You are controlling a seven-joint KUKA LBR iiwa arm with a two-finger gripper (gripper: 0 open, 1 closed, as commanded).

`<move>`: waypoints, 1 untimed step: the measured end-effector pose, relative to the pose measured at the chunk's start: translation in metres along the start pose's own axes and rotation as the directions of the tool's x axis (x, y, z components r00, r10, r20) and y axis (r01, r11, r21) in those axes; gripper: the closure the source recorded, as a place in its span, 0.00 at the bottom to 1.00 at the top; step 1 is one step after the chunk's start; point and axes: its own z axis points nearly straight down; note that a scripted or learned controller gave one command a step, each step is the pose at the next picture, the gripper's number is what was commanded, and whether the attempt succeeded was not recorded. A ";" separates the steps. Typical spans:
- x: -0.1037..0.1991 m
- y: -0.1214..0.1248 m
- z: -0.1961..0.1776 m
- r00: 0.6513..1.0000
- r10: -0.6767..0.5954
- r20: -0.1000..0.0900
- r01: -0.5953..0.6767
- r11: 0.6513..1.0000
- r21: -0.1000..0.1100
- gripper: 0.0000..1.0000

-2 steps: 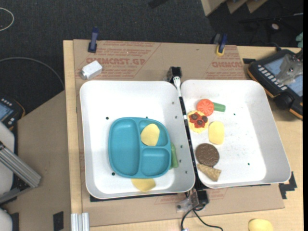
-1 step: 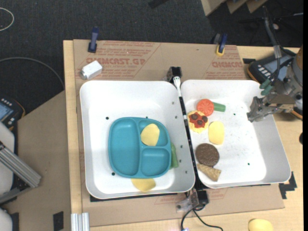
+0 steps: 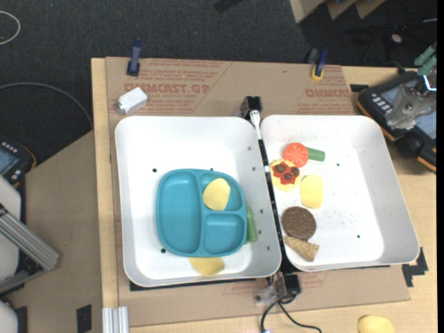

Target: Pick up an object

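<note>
Objects for the pick are spread over both bins.

Counter, far left: small white block (image 3: 132,100) on the cardboard sheet (image 3: 208,82), behind the left white bin (image 3: 135,186). Blue clamp (image 3: 134,57) sits on the sheet's back edge.

Left bin:
- Teal divided plastic plate (image 3: 182,214) lies flat mid-bin.
- Yellow oval piece (image 3: 216,194) is in the plate's upper right compartment.
- Flat yellow piece (image 3: 207,264) is on the bin floor at the plate's near edge, partly under it.
- Thin green piece (image 3: 250,225) is against the plate's right rim, next to the wall between the bins.

Right white bin (image 3: 368,186), all items in its left half:
- Yellow flower-shaped piece with red spots (image 3: 285,173).
- Red round tomato-like piece (image 3: 296,153) touches the flower from behind, with a short green piece (image 3: 317,155) at its right.
- Yellow rounded block (image 3: 311,191) is just below.
- Brown round disc (image 3: 299,222), then a tan wedge (image 3: 302,248) touching it at the front wall.

Loose yellow lump (image 3: 374,323) is on the counter, front right.
</note>
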 end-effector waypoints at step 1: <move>0.014 -0.010 0.094 1.000 0.002 -0.003 -0.002 1.000 0.026 1.00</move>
